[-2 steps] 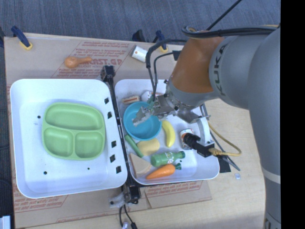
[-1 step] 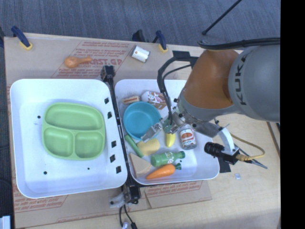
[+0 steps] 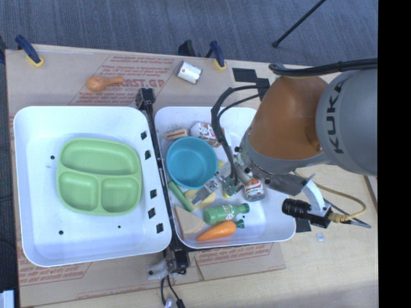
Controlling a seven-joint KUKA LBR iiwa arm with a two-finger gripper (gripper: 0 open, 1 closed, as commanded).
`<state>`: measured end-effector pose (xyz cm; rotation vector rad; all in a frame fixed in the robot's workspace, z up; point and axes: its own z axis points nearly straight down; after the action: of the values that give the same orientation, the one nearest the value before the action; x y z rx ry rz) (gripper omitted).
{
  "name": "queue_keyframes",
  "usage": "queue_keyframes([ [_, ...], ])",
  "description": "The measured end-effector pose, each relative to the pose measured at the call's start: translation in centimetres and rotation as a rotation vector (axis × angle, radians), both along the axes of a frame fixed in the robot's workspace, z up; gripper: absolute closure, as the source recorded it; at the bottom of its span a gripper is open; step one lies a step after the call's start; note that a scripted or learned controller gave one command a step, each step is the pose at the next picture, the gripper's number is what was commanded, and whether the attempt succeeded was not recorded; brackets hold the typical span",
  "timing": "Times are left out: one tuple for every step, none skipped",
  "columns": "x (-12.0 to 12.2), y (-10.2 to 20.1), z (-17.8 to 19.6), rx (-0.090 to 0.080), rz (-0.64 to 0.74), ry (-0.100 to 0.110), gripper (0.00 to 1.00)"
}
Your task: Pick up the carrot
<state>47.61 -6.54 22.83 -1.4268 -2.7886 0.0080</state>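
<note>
carrot (image 3: pixel 216 231) lies flat at the near edge of the right bin (image 3: pixel 277 231), touching the green bottle (image 3: pixel 225 212) | gripper (image 3: pixel 226 183) low over the clutter just above and apart from the carrot, beside the blue bowl (image 3: pixel 191 161) | finger state: cannot tell | left bin (image 3: pixel 32 172) holds a green divided plate (image 3: pixel 100 176)

Carrot (image 3: pixel 216 231) lay at right bin's (image 3: pixel 277 233) near edge, just below green bottle (image 3: pixel 225 213); gripper (image 3: pixel 226 183) hung above clutter beside blue bowl (image 3: pixel 191 161); green divided plate (image 3: pixel 99 176) sat in left bin (image 3: pixel 32 172).
</note>
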Motion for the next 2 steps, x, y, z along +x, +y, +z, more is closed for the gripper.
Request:
queue_keyframes([
  [5.4,-4.1,-1.4,-0.004,-0.026,-0.004,0.0],
  [-0.1,0.3,-3.6,0.001,0.064,0.001,0.0],
])
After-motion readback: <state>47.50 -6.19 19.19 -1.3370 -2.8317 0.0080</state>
